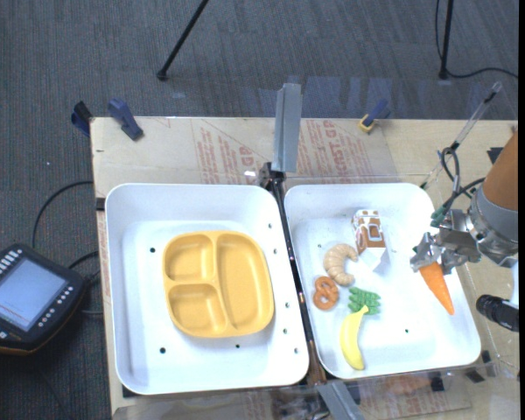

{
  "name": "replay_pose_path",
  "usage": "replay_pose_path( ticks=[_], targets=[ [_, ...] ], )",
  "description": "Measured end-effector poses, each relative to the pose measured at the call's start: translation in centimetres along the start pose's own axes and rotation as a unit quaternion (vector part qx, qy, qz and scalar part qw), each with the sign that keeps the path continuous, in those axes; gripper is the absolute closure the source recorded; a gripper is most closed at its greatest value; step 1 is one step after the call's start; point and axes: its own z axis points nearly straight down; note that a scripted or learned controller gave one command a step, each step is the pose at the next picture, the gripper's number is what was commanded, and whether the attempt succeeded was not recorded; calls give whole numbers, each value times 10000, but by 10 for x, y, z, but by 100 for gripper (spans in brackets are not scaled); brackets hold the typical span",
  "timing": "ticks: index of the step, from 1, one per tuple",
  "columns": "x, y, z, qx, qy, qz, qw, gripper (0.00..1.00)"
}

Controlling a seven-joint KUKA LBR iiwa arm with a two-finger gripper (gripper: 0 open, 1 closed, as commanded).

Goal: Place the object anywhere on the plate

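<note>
The yellow three-compartment plate (219, 283) lies in the left bin (127, 234) with nothing on it. An orange carrot (437, 289) is at the right side of the right bin (402, 201), its tip pointing toward the front right. My gripper (434, 259) reaches in from the right and is shut on the carrot's broad top end, which sits between the fingers. The gripper and carrot are far to the right of the plate, across the wall between the bins.
The right bin also holds a banana (353, 339), a green leafy piece (364, 300), a pretzel (325, 292), a croissant (340, 262) and a small gingerbread house (369, 230). A grey post (288, 134) rises behind the bins' shared wall.
</note>
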Motion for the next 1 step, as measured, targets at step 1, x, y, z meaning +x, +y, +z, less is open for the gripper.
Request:
replay_pose_path(
  ticks=[1],
  targets=[
    [0, 0, 0, -1, 0, 0, 10000, 0]
  ],
)
